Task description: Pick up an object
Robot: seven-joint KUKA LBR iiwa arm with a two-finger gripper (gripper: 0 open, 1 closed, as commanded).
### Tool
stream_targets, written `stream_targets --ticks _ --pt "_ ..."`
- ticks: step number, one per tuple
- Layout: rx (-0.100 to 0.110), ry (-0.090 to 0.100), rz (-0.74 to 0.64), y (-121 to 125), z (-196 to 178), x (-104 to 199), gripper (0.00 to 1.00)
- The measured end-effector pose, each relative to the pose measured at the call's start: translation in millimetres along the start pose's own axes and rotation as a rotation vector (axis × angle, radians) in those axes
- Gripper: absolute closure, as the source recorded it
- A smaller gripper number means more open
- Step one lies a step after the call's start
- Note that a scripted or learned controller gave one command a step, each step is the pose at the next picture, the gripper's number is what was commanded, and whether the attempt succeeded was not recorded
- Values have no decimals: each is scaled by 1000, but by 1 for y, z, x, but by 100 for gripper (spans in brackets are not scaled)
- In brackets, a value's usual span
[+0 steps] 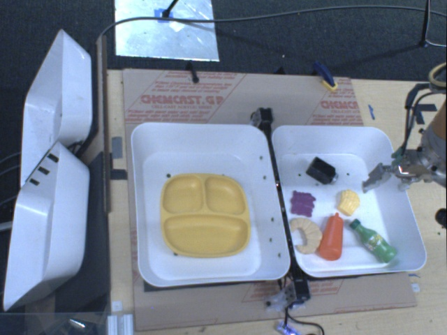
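My bench (pixel 230 89) is brown cardboard with red letters, and dark carpet lies around it. The left bin (pixel 202 142) holds a yellow tray (pixel 205 215). The right bin (pixel 377 145) holds my toys: an orange bottle (pixel 332 237), a green bottle (pixel 372 241), a croissant (pixel 306 234), a black block (pixel 321 170), purple grapes (pixel 302 202) and a yellow corn piece (pixel 348 202). My claw (pixel 374 179) hangs spread apart at the right bin's right side, gripping nothing.

Bright, even light — glare on foil sheet (pixel 166 18), slightly soft.
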State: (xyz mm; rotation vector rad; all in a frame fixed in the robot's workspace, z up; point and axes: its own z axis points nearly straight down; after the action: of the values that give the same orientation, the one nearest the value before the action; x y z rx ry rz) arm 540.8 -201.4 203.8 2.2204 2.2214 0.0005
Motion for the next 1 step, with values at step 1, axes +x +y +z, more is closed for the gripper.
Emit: stream_targets --ticks 1 --pt "-3 0 -4 46 -29 23 0"
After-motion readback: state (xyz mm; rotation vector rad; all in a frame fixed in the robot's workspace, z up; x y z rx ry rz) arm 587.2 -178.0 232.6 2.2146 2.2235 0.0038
